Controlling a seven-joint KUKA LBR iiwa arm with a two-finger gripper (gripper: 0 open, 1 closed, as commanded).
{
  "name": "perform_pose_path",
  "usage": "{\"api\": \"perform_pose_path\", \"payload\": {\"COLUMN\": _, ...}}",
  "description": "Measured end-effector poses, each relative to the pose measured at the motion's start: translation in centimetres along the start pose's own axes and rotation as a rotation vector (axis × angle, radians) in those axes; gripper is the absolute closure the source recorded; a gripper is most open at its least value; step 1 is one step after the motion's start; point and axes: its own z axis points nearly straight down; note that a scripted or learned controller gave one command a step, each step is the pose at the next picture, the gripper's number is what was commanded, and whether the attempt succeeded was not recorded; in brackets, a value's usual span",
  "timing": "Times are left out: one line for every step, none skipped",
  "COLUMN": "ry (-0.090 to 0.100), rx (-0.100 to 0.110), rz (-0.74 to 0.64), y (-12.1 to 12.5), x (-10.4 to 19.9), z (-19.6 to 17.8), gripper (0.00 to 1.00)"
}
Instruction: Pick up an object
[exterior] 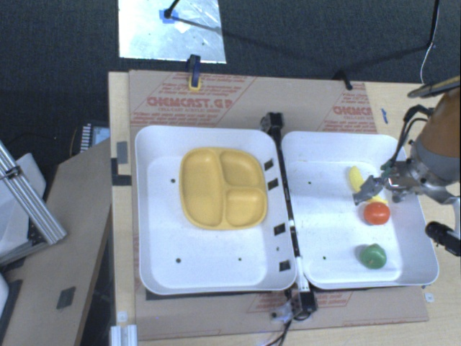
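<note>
Left bin (155,265): a yellow divided plate (222,187). Right bin (324,265): a yellow piece (356,176), a red ball (377,213) and a green ball (373,256) near the right wall. The gripper (376,187) hangs just above the yellow piece and red ball; its opening cannot be told.

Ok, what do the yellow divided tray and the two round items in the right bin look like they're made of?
Yellow tray: probably moulded plastic, matte, with smooth rounded compartment walls. Red-orange ball and green ball: likely plastic toy fruit, smooth with a slight sheen and uniform colour, though rubber or foam can't be ruled out. Right bin: white, looks like thin formed plastic.
</note>
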Motion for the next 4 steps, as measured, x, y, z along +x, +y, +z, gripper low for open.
{"api": "perform_pose_path", "payload": {"ry": -0.003, "rx": -0.012, "rz": -0.003, "y": 0.3, "x": 0.0, "z": -0.6, "gripper": 0.00}}
{"api": "perform_pose_path", "payload": {"ry": -0.001, "rx": -0.008, "rz": -0.002, "y": 1.2, "x": 0.2, "z": 5.2, "gripper": 0.00}}
{"api": "perform_pose_path", "payload": {"ry": -0.002, "rx": -0.009, "rz": -0.001, "y": 1.3, "x": 0.3, "z": 9.6, "gripper": 0.00}}
{"api": "perform_pose_path", "payload": {"ry": -0.004, "rx": -0.014, "rz": 0.000, "y": 1.4, "x": 0.2, "z": 8.3, "gripper": 1.00}}
